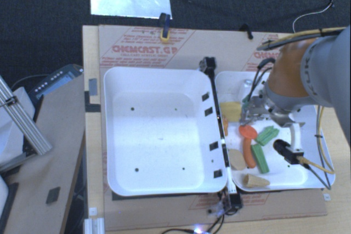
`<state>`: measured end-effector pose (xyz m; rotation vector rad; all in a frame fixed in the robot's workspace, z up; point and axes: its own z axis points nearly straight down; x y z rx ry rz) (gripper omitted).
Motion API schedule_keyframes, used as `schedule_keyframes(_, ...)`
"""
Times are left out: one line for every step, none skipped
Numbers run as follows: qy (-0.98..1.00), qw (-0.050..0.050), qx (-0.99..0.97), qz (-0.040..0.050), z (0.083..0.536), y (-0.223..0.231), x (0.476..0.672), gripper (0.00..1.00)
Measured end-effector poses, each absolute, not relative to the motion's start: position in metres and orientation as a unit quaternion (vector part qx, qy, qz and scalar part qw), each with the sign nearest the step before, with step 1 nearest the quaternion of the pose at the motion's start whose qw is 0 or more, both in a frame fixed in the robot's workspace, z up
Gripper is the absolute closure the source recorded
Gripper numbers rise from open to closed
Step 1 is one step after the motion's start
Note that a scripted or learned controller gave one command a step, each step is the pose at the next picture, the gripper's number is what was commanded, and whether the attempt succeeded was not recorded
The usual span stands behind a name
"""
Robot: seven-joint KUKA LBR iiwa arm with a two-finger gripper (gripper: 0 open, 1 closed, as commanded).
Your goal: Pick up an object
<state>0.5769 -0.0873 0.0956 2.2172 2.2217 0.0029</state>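
Observation:
My gripper (251, 115) hangs low over the right bin (285, 179), just above its middle. Its tips are close over a round orange-red piece (247, 131) and beside a yellow block (231, 111). A light green block (267, 135) lies right of the orange-red piece. An orange carrot-like stick (248, 153) and a darker green bar (259, 157) lie side by side below. A tan rounded piece (236, 159) and a tan wedge (256, 181) rest near the bin's front. Nothing shows between the fingers.
The left bin (159, 129) stands next to the right one, split by a divider with black clips (211, 112). A small orange piece (225, 125) lies against that divider. The grey arm with its orange band (293, 71) covers the right bin's far right part.

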Motion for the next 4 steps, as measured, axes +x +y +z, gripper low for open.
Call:
schedule_keyframes(0.707, 0.002, 0.707, 0.0011, 0.104, -0.110, 0.597, 1.00)
schedule_keyframes(0.707, 0.001, 0.707, 0.0006, 0.103, -0.109, 0.596, 0.00)
schedule_keyframes(0.707, -0.002, 0.707, -0.0013, 0.083, -0.100, 0.541, 0.00)
schedule_keyframes(0.708, 0.001, 0.707, 0.0009, 0.095, -0.101, 0.544, 1.00)
